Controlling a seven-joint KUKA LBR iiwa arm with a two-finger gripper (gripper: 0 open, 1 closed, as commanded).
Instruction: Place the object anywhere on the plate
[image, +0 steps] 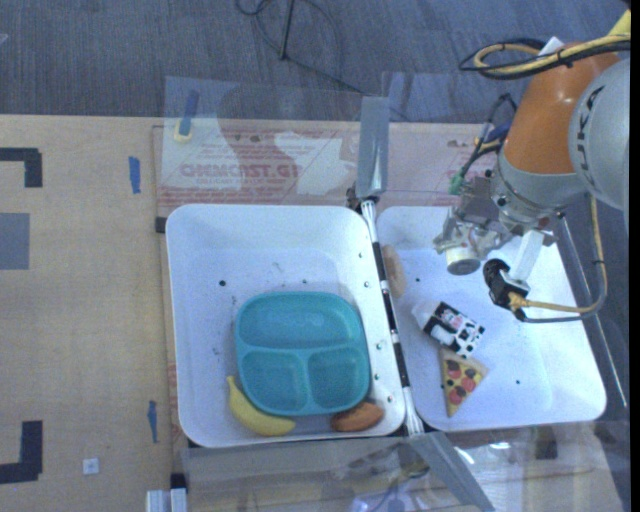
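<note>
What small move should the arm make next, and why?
Probably lower the gripper toward one of the objects in the right bin, perhaps the pizza slice toy. The gripper hangs over that bin's upper part with nothing seen between its fingers, and the teal plate in the left bin bears nothing.

Cardboard sheet (262, 168) behind the left bin: faded reddish print under clear film; letters too blurred to read with any certainty.
Small black and white box (453, 326) in the right bin: printed marks on its face, too small to make out.
Desk (75, 300): black corner marks and blue tape strips, no words or numbers on them.
</note>
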